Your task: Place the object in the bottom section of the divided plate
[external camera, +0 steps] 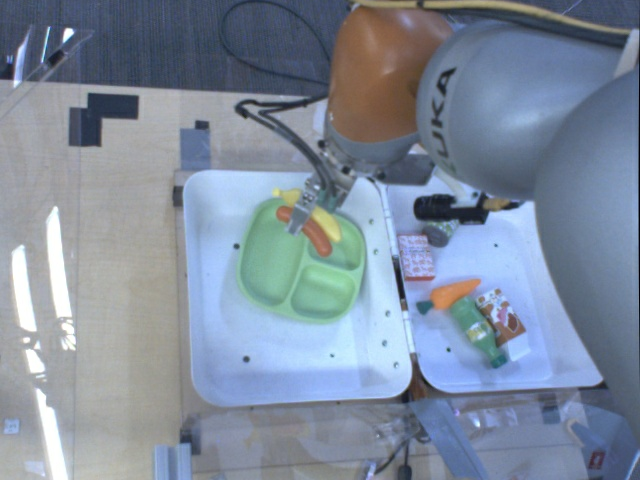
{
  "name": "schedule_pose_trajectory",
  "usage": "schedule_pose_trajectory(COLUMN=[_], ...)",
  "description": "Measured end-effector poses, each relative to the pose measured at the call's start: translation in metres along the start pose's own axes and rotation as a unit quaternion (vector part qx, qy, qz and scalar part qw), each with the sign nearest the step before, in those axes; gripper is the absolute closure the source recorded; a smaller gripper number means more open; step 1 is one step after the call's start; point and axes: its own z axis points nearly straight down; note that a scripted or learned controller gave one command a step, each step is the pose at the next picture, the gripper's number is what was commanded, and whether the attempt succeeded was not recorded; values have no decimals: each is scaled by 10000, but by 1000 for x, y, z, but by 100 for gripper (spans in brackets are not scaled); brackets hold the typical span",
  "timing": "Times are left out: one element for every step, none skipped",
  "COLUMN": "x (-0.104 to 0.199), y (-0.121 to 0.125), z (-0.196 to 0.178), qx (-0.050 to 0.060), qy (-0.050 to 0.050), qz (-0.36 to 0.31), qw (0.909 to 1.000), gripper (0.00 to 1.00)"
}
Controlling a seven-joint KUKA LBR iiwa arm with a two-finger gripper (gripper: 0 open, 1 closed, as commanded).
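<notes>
The hand point(303, 211) hangs over the green divided plate point(275, 268) in the left bin point(215, 358), its state impossible to tell, with the toy hot dog point(322, 234) lying in the plate's upper section — likely light, stiff, slick plastic, best pinched across its middle.

The green divided plastic plate point(300, 265) lies bare at six o'clock (hot dog point(318, 231) crowds twelve o'clock).

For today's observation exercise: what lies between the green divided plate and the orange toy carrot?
In the camera view, the bins' adjoining white rims lie between the green divided plate and the orange toy carrot.
</notes>
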Motion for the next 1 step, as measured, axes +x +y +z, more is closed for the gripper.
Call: schedule_pose_trajectory(x=[-1], y=[2], z=[-12], qx=[-31], qy=[-24], qz=[-3], qw=[10000], gripper=[100])
